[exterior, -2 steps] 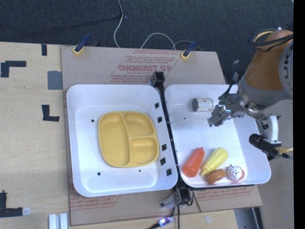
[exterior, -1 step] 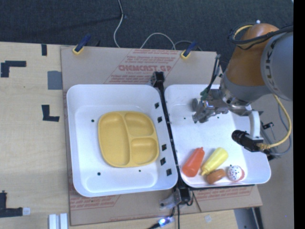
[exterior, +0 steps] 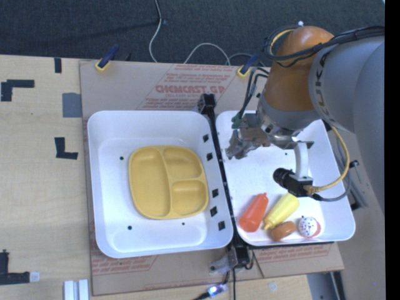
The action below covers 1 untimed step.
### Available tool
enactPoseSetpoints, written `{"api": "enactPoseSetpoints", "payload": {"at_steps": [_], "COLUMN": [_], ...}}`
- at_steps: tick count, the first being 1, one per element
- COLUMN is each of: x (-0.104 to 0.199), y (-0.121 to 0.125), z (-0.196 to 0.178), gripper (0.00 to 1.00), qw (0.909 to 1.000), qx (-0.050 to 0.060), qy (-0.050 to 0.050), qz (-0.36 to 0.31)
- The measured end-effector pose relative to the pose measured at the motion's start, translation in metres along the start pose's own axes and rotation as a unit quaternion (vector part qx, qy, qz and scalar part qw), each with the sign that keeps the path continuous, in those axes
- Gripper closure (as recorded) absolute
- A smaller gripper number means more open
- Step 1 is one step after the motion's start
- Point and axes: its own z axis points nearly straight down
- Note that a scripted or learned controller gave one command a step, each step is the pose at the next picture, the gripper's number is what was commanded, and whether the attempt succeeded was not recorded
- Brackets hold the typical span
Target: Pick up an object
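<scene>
The right bin (exterior: 331,233) holds an orange-red bottle-shaped toy (exterior: 254,212), a yellow corn-like piece (exterior: 282,209), a small brown piece (exterior: 282,230) and a white speckled ball (exterior: 308,227), all clustered near its front edge. My gripper (exterior: 239,146) hangs over the back left part of this bin, close to the divider between the bins and well behind the toys. Its dark fingers point down and left, and I see nothing between them.
In the left bin (exterior: 103,167) lies a yellow compartment plate (exterior: 167,181). The bulky grey arm with its orange band (exterior: 300,49) covers the right bin's back right. A black hose fitting (exterior: 290,181) hangs above the toys. Cables trail behind the bins.
</scene>
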Motion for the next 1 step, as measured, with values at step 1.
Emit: {"api": "enactPoseSetpoints", "payload": {"at_steps": [1], "x": [0.0562], "y": [0.0106], "z": [-0.0086], "gripper": [1.00], "qw": [1.0000], "qx": [-0.001], "qy": [0.000], "qz": [0.000]}}
